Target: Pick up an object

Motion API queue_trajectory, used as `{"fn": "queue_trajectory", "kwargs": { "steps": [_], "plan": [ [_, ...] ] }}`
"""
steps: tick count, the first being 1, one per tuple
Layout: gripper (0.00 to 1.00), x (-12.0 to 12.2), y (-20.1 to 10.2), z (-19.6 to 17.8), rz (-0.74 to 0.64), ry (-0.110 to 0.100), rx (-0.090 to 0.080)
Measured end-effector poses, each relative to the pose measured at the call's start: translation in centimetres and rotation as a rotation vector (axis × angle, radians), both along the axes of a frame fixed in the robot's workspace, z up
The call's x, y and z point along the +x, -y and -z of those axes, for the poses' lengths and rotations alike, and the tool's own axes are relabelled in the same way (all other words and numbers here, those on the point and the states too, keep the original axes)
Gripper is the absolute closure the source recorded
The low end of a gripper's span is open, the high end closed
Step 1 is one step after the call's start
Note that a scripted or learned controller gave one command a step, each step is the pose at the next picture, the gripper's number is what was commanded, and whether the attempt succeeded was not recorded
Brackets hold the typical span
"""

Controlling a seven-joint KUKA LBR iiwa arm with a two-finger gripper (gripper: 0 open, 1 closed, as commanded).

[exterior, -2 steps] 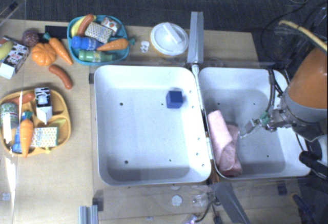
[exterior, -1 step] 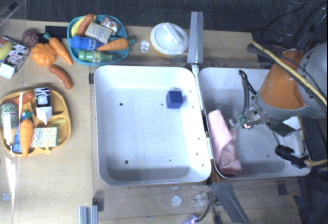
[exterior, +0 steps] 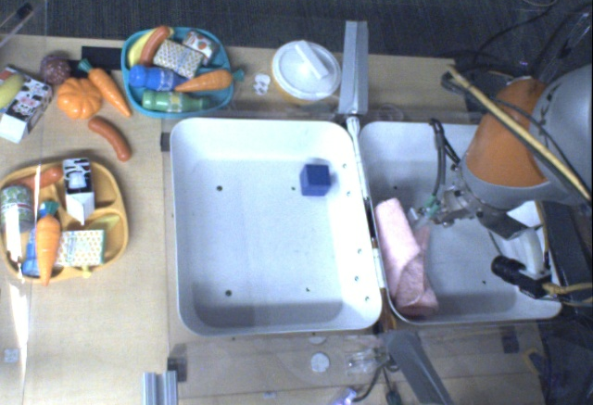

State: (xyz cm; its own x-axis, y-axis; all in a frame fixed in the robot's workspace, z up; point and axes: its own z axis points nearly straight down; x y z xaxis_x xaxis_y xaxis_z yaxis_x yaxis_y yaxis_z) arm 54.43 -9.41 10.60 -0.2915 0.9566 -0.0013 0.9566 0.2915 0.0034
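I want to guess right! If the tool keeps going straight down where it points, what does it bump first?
Probably the pink object in the right bin: the tool sits just beside it. Depth is unclear, so it might meet the floor instead.

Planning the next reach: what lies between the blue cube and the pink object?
In the camera view, bare white floor of the left bin, then the two bins' adjoining rims, separate the blue cube from the pink object.

**One fixed overhead cam**

We get a single view from above the table (exterior: 139,301), looking down at a slant. Both white bins sit mid-frame: left bin (exterior: 241,301), right bin (exterior: 463,292). Dark floor runs along the top edge. The arm (exterior: 505,148) enters from the right. Medium distance.
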Motion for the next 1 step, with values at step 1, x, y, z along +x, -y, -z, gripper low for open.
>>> {"fn": "queue_trajectory", "kwargs": {
  "steps": [1],
  "plan": [
    [0.0, -1.85, 4.04, -2.91, -0.047, 0.0, -0.001]
  ]
}}
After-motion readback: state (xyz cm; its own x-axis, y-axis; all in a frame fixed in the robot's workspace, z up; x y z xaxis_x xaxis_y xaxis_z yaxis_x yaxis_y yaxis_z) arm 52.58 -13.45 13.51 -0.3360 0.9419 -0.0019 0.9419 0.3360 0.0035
